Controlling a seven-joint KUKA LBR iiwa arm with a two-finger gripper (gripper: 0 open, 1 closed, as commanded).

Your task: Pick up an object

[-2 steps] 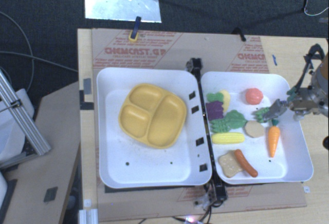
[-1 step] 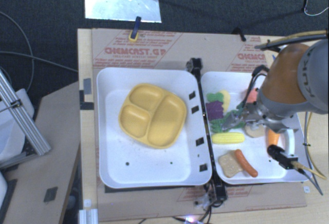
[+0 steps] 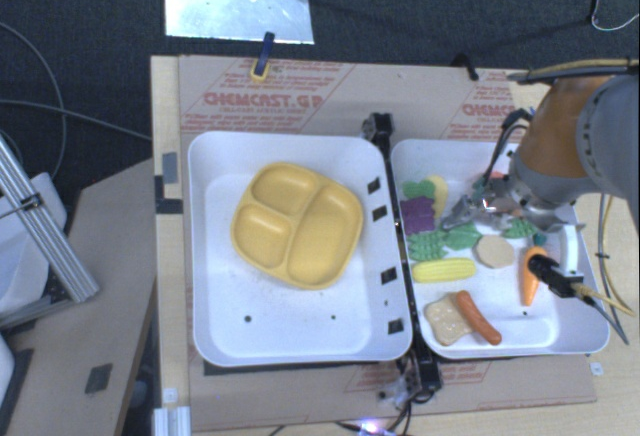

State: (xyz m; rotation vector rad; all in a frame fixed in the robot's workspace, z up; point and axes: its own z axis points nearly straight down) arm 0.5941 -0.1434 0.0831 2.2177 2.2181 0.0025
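The gripper [image 3: 462, 215] hangs low in the right bin [image 3: 580, 324] — seemingly over green toy leaves [image 3: 440, 242]; jaws' state unclear; yellow tray [image 3: 297, 224] in left bin [image 3: 220, 324].

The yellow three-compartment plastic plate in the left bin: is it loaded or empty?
Empty. The yellow three-compartment plastic plate shows three bare wells; the toy foods lie in the right white bin.

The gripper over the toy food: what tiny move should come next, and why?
Probably a short drop straight down. The gripper sits low over the green toy in the right bin, yet nothing shows between its fingers.
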